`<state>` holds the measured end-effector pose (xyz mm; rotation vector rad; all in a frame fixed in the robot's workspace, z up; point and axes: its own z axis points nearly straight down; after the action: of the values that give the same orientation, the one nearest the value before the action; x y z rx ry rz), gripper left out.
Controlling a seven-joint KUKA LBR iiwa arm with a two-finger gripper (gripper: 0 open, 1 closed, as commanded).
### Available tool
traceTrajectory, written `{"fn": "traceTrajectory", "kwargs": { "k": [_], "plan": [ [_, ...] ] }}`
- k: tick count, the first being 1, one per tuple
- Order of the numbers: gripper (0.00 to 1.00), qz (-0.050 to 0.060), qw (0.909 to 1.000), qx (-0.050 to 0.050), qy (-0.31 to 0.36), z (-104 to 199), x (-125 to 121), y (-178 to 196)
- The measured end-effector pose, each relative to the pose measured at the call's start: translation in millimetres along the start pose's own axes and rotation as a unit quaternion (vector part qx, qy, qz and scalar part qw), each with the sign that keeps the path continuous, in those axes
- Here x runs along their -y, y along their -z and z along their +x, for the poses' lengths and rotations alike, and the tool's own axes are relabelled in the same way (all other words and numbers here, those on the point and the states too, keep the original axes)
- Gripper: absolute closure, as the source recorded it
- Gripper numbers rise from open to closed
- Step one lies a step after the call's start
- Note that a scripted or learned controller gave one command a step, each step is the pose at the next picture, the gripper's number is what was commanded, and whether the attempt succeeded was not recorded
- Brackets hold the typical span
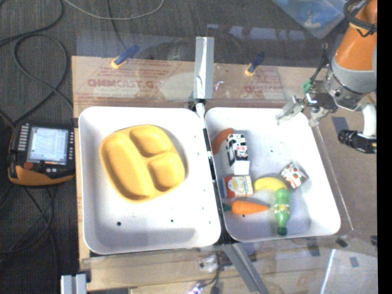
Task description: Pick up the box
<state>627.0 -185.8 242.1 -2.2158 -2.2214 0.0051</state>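
Note:
Several items lie in the right bin (318,164). A black-and-white cow-patterned box (237,147) lies near the bin's left wall. Below it sits a small orange box (237,186). A little box with a strawberry print (294,175) lies towards the right. My gripper (299,111) hangs over the bin's far right corner, well apart from all three boxes. Its fingers are spread open with nothing between them.
A banana (269,184), a carrot (247,207) and a green bottle (281,211) lie in the right bin's near part; a red-orange piece (220,138) sits by the cow box. The left bin (92,225) holds a yellow divided plate (144,161). A handheld pendant (41,153) lies at the far left.

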Motion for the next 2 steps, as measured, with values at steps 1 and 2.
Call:
{"fn": "traceTrajectory", "kwargs": {
  "k": [1, 2],
  "plan": [
    [0.00, 0.000, 0.9993, 0.002, -0.036, 46, -24, -105],
    [0.00, -0.025, 0.9995, 0.005, 0.017, 77, 22, -125]
  ]
}}
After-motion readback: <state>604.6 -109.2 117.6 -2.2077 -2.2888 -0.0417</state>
